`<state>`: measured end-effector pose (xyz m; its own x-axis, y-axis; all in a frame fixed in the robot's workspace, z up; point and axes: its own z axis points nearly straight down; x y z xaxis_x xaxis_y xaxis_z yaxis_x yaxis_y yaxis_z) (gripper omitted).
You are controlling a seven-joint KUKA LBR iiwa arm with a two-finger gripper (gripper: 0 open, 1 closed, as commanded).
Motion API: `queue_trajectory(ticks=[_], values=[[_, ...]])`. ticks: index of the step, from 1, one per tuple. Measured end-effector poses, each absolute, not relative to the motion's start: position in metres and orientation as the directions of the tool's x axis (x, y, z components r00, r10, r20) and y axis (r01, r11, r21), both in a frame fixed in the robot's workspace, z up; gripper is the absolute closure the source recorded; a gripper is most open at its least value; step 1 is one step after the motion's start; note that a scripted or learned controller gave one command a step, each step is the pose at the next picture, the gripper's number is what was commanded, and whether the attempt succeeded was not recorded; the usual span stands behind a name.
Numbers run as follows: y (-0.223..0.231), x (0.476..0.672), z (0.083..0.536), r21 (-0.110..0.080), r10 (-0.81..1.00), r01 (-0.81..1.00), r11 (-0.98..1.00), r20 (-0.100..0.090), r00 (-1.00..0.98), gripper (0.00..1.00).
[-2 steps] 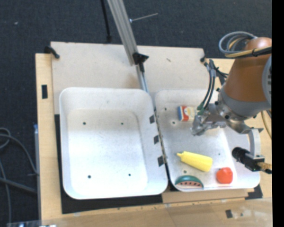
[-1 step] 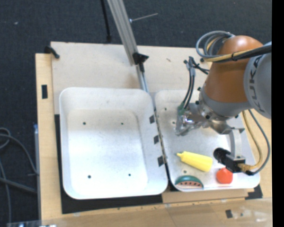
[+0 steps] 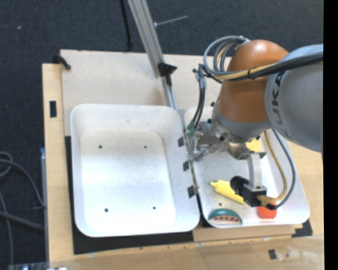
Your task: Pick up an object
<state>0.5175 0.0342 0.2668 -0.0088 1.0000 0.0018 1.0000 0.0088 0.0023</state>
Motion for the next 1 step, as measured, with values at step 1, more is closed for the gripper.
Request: queue_trajectory(ticks=[1], values=[[0.0858, 0.5188, 0.2476, -0.002, 1.0, 1.0, 0.007, 0.001, -0.007, 1.0]])
